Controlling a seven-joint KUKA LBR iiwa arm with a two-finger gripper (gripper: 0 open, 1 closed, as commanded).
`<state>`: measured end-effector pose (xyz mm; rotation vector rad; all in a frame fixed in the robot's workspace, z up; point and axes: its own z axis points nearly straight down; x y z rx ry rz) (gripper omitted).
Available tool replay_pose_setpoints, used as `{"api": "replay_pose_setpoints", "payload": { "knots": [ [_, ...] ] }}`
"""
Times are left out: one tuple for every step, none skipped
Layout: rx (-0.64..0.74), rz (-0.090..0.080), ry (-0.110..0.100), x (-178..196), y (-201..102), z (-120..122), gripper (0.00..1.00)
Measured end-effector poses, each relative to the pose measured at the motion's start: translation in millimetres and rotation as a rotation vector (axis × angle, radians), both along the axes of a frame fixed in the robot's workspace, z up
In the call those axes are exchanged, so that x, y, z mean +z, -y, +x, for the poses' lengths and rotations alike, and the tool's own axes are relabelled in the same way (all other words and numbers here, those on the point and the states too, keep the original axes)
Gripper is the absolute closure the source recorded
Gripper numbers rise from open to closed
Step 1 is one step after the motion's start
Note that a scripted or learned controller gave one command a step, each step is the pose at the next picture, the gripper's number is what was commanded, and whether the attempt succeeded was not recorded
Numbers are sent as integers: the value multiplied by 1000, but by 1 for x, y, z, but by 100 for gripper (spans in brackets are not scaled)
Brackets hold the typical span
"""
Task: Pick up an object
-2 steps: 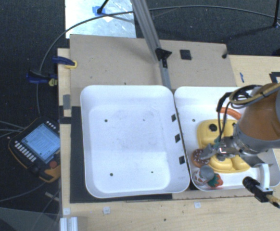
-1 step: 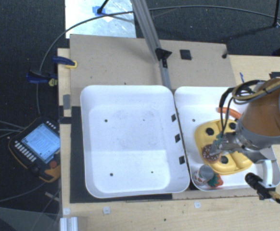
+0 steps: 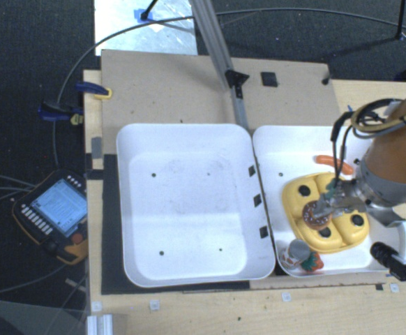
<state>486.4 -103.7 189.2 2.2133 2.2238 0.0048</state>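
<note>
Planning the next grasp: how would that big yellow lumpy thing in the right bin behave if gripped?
The yellow object looks rigid and broad, probably too wide for the gripper except at an edge. Its rounded lobes could slip. It lies flat, so rolling seems unlikely.

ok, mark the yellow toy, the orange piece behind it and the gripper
yellow toy (image 3: 342,237): camera view, on its lower lobe.
orange piece (image 3: 326,161): camera view, on its middle.
gripper (image 3: 323,211): camera view, at its tip above the toy.
</note>
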Motion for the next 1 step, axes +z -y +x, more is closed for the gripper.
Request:
{"api": "replay_pose_setpoints", "payload": {
  "knots": [
    [0, 0, 0, 32, 0, 2, 100]
  ]
}}
